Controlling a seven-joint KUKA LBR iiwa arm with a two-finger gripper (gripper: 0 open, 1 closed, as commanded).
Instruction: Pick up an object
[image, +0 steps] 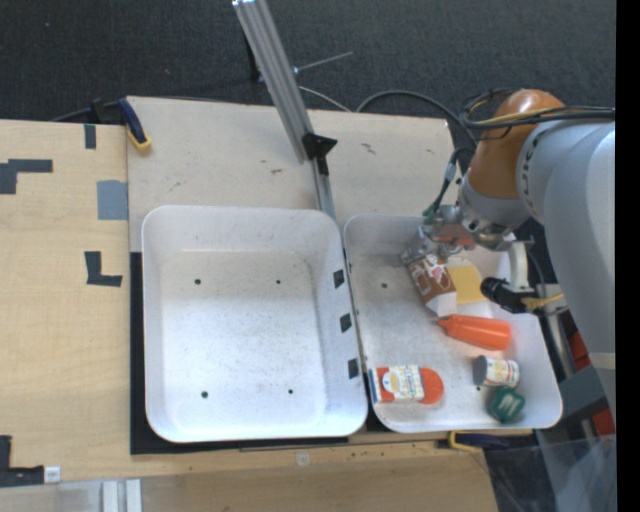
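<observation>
Camera view, looking down at a slant on both bins. Left bin (170, 300) bare-floored; right bin (385, 300) carrying every loose item, so any pick has to happen there. Reaching in from the right, the grey arm (560, 170) with its orange band, wrist bent down over the right bin's far end. Gripper (437, 240) low over the brown packet (430, 280), touching or just above it; cannot tell its state, tips lost against the clutter. Likely target: that brown packet, lying flat against a yellow block (466, 280). Just below, an orange bottle (478, 330) on its side. Along the near wall, a red-and-white packet (407, 385), a small white jar (500, 373), a green object (506, 404). Tight crowding around the packet, hence some risk of nudging neighbours instead of gripping.
</observation>
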